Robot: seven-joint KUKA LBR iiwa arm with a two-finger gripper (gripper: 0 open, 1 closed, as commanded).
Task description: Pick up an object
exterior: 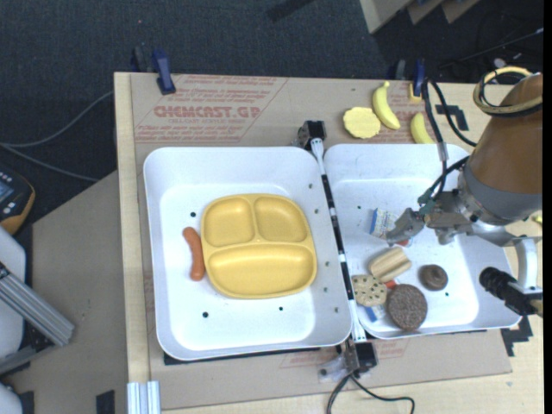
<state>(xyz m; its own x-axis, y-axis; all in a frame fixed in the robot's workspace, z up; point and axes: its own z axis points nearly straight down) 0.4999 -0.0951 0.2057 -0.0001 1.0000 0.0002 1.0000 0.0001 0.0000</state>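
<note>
One tan bread roll [389, 262] lies below gripper [404, 228], finger state unclear

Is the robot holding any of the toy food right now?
It cannot be told. The gripper hangs over the right bin, just above the tan bread-like piece, but nothing plainly shows in its grasp.

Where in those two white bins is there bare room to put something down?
Left bin: bare floor all around the yellow tray, widest along its near edge; a hot dog lies by its left side. Right bin: the far strip is bare. Its near half is crowded with cookies, bread and the hand.
</note>
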